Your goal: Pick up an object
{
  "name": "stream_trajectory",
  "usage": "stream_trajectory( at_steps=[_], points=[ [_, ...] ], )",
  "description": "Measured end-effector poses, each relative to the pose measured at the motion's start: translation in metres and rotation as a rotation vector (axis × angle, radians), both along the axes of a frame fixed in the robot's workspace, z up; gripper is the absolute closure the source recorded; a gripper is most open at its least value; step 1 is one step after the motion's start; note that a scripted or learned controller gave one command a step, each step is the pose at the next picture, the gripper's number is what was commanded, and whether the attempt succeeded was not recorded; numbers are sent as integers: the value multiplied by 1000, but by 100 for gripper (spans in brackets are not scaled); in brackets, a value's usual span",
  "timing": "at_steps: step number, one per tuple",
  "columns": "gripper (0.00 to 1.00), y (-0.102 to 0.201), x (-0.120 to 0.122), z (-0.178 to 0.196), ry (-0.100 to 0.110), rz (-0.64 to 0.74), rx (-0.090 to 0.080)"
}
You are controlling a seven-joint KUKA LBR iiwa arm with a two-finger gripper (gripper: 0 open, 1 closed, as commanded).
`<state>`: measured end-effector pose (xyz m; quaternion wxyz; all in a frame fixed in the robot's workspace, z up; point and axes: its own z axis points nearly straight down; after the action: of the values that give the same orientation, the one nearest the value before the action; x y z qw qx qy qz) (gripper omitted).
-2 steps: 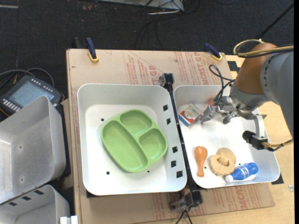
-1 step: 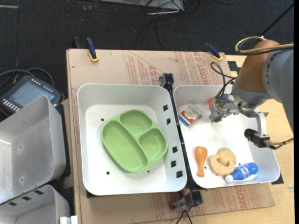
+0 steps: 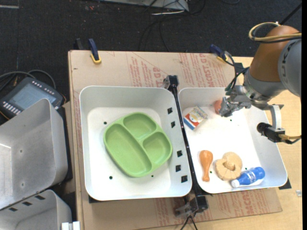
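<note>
The gripper (image 3: 226, 107) sits low in the upper part of the right bin (image 3: 268, 150), half hiding a small reddish object (image 3: 218, 106); whether its fingers grip it I cannot tell. A carton (image 3: 194, 118) lies just left. Along the lower edge: drumstick (image 3: 206, 163), pastry (image 3: 228, 166), bottle (image 3: 249, 177). The left bin (image 3: 91, 143) holds a green divided plate (image 3: 138, 143)

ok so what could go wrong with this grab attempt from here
The gripper is low at the right bin's far end beside a small reddish object near the wall; it may push it into the wall rather than catch it. The red-and-white carton lies close by and could be knocked.
</note>
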<state>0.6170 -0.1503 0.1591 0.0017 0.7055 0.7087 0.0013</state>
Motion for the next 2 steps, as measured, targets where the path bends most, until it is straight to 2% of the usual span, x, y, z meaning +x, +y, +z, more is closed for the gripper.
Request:
stream_trajectory(
  at_steps=[2],
  points=[
    [100,0,3,80,0,-1,-1]
  ],
)
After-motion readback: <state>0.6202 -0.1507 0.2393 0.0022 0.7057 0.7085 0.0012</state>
